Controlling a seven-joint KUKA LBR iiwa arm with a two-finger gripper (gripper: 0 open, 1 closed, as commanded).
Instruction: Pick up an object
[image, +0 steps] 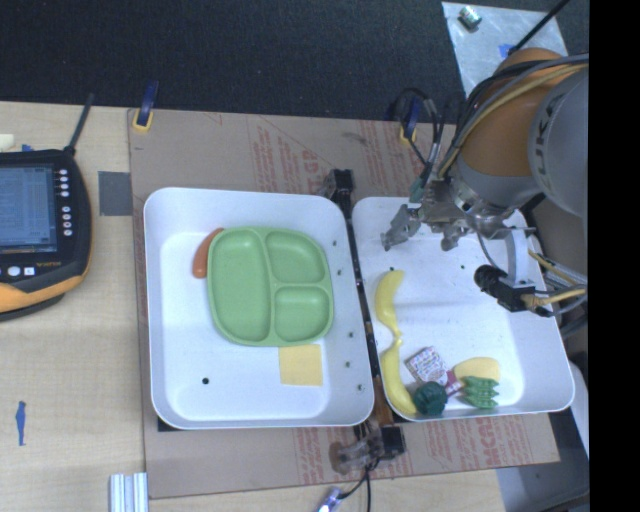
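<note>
My gripper (425, 233) hangs over the far part of the right bin (545, 385), its two fingers spread apart with nothing between them. A yellow banana (388, 335) lies along that bin's left wall, just below and left of the fingers. Near the bin's front edge sit a small dark green item (431, 399), a pink-and-white packet (425, 362), a yellow piece (480, 369) and a green piece (480, 393). In the left bin (170, 330) rests a green divided plate (270, 285), with an orange item (202, 254) at its left edge and a yellow square (301, 365) in front of it.
A teach pendant (40, 225) lies on the bench at far left. A black cable fitting (503, 288) hangs off the wrist over the right bin. The centre of the right bin is bare white floor.
</note>
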